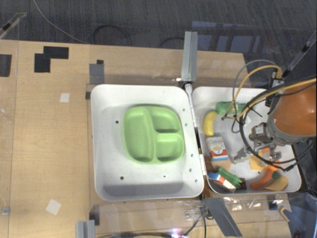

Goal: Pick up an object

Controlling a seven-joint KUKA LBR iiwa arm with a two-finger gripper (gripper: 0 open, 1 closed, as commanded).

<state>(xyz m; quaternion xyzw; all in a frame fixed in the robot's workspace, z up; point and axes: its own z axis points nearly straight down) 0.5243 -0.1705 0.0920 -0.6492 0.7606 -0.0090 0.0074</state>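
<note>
The right white bin (pixel 229 135) holds several small toy foods. A yellow banana (pixel 210 123) and a green item (pixel 225 107) lie at its back left. A small red and white carton (pixel 217 148) stands in the middle. Along the front lie a green vegetable (pixel 231 175), a blue, white and red piece (pixel 221 180) and an orange carrot-like piece (pixel 264 178). My gripper (pixel 254 145) hangs low over the right half of this bin, below the orange wrist band (pixel 296 114). It is right of the carton and just behind a yellow wedge (pixel 256 163). I see nothing clearly held in it.
The left white bin (pixel 101 133) carries a green divided plate (pixel 152 134) at its centre. A grey divider post (pixel 188 56) stands behind the seam between the bins. Yellow and black cables (pixel 243 90) loop over the right bin's back. Wooden bench top lies to the left.
</note>
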